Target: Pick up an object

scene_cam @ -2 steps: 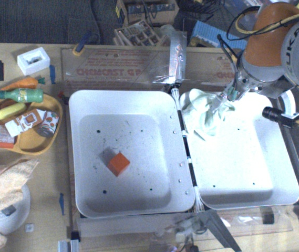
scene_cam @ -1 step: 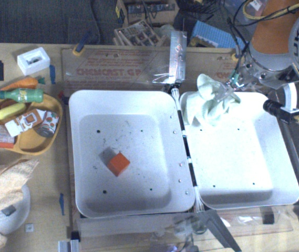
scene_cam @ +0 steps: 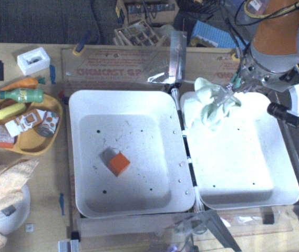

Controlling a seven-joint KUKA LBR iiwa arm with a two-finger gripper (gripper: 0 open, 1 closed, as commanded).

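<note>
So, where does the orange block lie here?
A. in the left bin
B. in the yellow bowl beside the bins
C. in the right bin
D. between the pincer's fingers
A: the orange block sits on the floor of the left bin, far from the pincer.

— Those two bins, plain white? The left bin (scene_cam: 86, 109) looks speckled.

— White, yes, with small dark flecks across the floor. The block (scene_cam: 120, 164) lying in it is orange, with a grey shadow beside it. The right bin (scene_cam: 254, 161) is clean white.

— And that floppy thing at the arm?

— A pale mint-green cloth (scene_cam: 212, 105), nearly white in the folds. The arm (scene_cam: 283, 20) itself is grey with an orange band.

— What's in the bowl?

— The bowl (scene_cam: 40, 144) is yellow-tan. There's a green bottle (scene_cam: 24, 95), a yellow banana (scene_cam: 3, 112), and brown-and-white packets (scene_cam: 32, 121). The surface (scene_cam: 12, 62) is light wood, and the towel (scene_cam: 2, 189) is peach-coloured.
</note>
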